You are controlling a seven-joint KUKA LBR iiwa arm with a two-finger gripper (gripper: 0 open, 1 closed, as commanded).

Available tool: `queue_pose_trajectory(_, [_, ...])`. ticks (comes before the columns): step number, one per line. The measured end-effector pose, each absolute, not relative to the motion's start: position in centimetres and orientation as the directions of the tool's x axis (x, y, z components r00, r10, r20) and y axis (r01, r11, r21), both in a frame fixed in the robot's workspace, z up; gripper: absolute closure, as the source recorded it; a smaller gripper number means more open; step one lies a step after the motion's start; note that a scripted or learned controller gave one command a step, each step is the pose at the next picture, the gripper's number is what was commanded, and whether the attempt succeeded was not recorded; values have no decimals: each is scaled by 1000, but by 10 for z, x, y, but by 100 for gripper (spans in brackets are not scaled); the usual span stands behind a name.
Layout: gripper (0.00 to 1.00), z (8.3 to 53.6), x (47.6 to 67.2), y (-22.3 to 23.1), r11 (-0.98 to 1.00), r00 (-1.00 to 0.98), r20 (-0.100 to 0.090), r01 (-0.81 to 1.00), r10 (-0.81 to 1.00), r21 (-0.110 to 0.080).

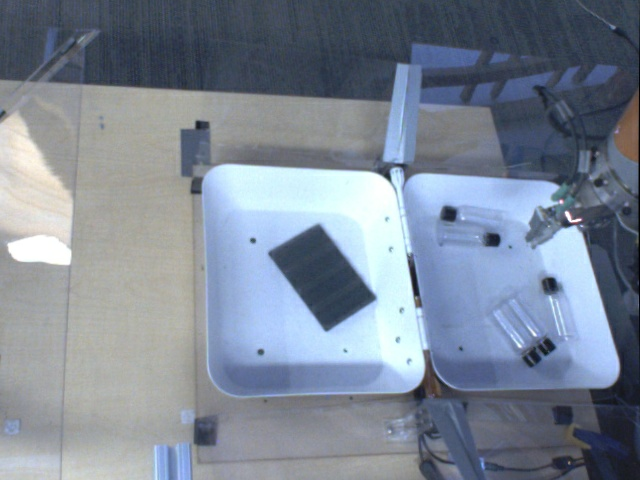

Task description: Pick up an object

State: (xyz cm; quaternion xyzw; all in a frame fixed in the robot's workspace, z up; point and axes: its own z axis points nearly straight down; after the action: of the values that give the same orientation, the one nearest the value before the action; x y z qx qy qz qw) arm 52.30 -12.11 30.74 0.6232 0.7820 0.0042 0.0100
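My gripper [541, 230] hangs over the far right part of the right bin [440, 363], with the arm coming in from the right edge. Several clear vials with black caps lie in this bin. Two vials [468, 225] lie side by side at the far left, a short way left of the gripper. A single vial [556, 311] lies below the gripper. A pair of vials [520, 329] rests toward the near right corner. No vial touches the gripper.
The left bin [225, 358] holds a flat dark grey rectangular pad [322, 276], lying at a slant in its middle. A metal bracket [402, 118] stands behind the seam between the bins. Cables hang at the far right.
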Motion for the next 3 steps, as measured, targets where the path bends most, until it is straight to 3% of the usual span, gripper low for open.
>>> queue_pose_trajectory(2, [100,322,582,-179,275,-275,-6,961,962,7])
queue_pose_trajectory(3, [100,308,638,-205,374,-374,-7,927,927,7])
